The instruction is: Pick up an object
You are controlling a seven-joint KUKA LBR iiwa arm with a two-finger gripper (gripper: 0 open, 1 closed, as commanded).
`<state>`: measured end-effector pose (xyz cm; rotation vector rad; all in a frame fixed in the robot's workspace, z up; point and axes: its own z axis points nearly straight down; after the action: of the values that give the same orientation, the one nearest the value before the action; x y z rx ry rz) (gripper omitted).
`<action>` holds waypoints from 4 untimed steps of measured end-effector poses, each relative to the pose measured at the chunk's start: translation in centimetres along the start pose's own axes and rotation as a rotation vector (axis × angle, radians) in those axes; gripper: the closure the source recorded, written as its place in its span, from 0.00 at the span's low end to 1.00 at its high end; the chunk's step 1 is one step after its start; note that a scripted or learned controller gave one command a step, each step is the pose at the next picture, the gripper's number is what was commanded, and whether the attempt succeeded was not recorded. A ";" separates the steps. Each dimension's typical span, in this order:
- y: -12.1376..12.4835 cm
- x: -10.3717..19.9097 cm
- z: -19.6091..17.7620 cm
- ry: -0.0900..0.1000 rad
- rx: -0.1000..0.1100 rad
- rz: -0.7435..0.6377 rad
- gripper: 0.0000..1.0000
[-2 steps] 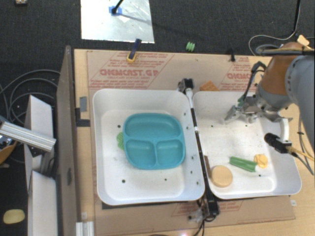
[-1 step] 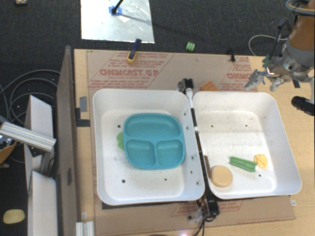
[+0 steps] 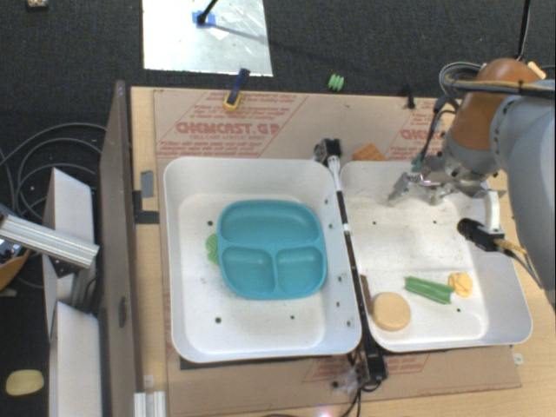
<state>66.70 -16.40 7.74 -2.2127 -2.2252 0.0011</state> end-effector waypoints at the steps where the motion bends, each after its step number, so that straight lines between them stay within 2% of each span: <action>1: 0.2 -2.7 -1.4 -0.004 -0.007 0.006 0.00; 2: -12.6 -0.8 -6.9 0.000 0.001 0.008 0.00; 3: -17.0 4.4 -0.5 0.001 -0.001 0.004 0.00; 4: -16.7 1.7 -0.7 -0.003 -0.005 0.006 0.00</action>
<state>49.98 -14.77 8.45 -2.2229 -2.2228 -0.0012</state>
